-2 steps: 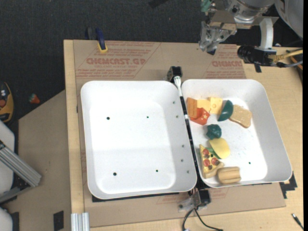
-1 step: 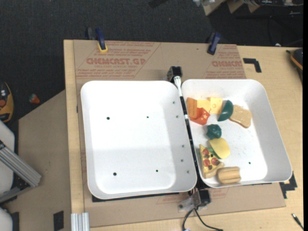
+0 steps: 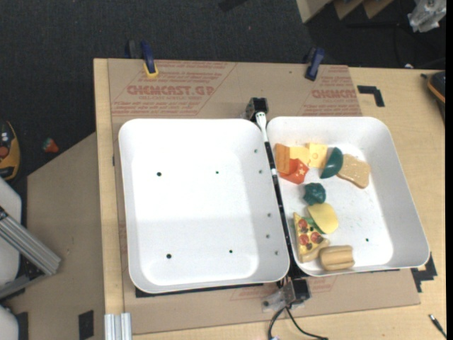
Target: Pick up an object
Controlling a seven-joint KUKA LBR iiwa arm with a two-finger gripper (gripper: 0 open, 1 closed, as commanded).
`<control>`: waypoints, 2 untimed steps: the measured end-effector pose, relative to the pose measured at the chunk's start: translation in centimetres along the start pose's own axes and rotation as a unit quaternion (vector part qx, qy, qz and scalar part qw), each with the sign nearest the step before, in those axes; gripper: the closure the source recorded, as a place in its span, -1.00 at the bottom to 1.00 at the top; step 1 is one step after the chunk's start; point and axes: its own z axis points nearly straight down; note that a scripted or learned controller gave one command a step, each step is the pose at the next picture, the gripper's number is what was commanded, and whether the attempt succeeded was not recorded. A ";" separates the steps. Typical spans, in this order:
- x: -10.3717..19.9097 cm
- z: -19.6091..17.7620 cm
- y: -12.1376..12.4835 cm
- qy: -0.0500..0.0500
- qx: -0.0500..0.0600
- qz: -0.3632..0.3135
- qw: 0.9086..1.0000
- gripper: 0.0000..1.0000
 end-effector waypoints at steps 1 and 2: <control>-12.6 4.5 2.4 0.000 0.001 -0.003 1.000 1.00; -7.5 14.9 -3.5 0.005 0.007 -0.008 1.000 1.00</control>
